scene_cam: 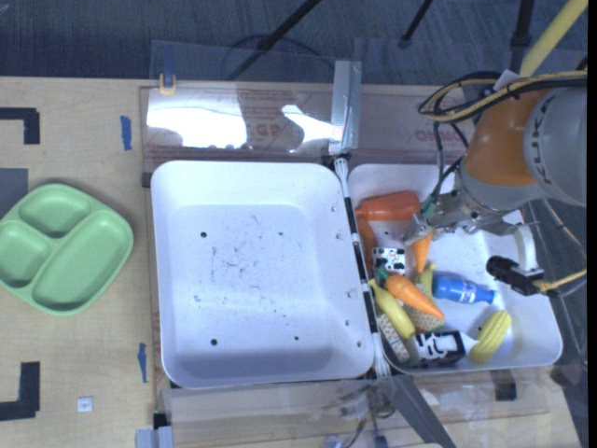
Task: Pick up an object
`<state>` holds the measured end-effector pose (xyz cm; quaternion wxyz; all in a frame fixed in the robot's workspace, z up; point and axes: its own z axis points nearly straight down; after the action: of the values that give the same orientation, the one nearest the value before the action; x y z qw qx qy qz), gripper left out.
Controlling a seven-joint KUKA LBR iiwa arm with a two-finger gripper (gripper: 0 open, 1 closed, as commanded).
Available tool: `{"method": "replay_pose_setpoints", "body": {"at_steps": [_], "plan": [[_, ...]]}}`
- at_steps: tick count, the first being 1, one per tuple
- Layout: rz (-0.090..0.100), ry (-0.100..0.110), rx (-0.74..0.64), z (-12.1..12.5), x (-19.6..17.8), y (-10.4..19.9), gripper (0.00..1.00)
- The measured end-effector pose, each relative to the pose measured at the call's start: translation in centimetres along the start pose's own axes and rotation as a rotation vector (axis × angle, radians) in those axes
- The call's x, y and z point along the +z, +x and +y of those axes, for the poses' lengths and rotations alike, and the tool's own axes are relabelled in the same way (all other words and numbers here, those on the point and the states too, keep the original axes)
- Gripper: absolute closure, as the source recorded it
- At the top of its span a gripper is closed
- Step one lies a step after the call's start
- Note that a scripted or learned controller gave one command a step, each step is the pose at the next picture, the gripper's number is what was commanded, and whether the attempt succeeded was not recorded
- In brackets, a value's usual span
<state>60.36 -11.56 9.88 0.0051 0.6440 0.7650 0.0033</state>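
- left bin was bare with loads of free floor, right bin was packed tight along its left wall
- carrot, banana, blue bottle and an orange block were crowded together there
- gripper hung over that pile from the right, a small orange piece pinched between its fingers

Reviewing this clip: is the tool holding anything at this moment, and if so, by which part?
Cannot be told. The tool is low in the right bin with a small orange piece just beneath it, but the view does not show whether that piece is gripped.
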Motion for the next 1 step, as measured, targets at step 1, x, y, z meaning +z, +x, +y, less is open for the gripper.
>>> {"method": "replay_pose_setpoints", "body": {"at_steps": [1], "plan": [[-0.002, -0.004, 0.003, 0.06, -1.07, -0.2, 1.0]]}}
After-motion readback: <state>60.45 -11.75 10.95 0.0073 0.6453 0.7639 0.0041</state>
